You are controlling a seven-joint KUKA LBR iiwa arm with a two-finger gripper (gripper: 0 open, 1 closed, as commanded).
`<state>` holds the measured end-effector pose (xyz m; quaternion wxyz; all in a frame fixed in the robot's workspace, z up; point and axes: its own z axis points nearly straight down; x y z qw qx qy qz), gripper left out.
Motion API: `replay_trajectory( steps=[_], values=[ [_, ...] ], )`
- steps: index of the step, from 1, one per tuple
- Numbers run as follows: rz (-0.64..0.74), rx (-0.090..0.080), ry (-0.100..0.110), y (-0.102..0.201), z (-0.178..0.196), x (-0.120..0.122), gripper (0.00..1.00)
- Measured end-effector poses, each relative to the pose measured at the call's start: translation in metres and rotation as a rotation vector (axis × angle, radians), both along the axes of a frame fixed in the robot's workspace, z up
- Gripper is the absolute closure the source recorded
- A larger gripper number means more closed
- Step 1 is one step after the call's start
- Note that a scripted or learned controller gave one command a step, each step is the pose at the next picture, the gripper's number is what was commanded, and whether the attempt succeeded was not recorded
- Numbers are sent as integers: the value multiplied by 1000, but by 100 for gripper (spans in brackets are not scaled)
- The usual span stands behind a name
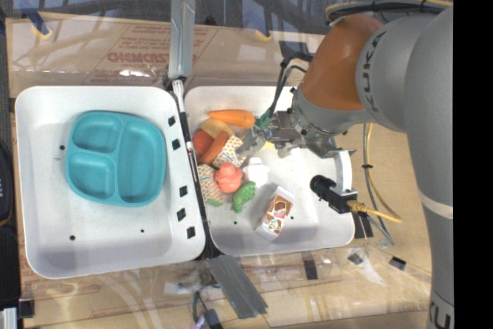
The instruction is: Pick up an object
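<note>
Closest to the lens is the arm (pixel 400 81) itself, big grey body with the orange band, coming in from the right and bending down over the right bin (pixel 323 235). Its gripper (pixel 266 136) sits low over the upper middle of that bin, right at the edge of the toy pile. Honestly I can't tell how the jaws stand from up here, the wrist hardware covers most of them, and I can't make out anything between them either.

The pile is bunched against the right bin's left wall: an orange carrot (pixel 231 118) at the top, a reddish-orange piece (pixel 209 144) just below it, a pink-red round fruit (pixel 228 178) lower down, and a green leafy piece (pixel 244 196) touching the fruit's lower right. There's some patterned stuff under them, too muddled to name. A small printed carton (pixel 276 214) lies tilted on the bin floor, a bit apart from the pile toward the bottom. A black fitting (pixel 330 193) hangs off the arm over the bin's right side.

The left bin (pixel 38 243) holds a teal divided plate (pixel 115 158), flat, roughly centred, well apart from the gripper.
</note>
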<state>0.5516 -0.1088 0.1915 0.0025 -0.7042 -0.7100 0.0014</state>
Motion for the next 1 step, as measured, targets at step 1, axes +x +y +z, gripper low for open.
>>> replay_trajectory(
  steps=[1],
  values=[
    [-116, -2, -3, -5, -5, 3, 0]
  ],
)
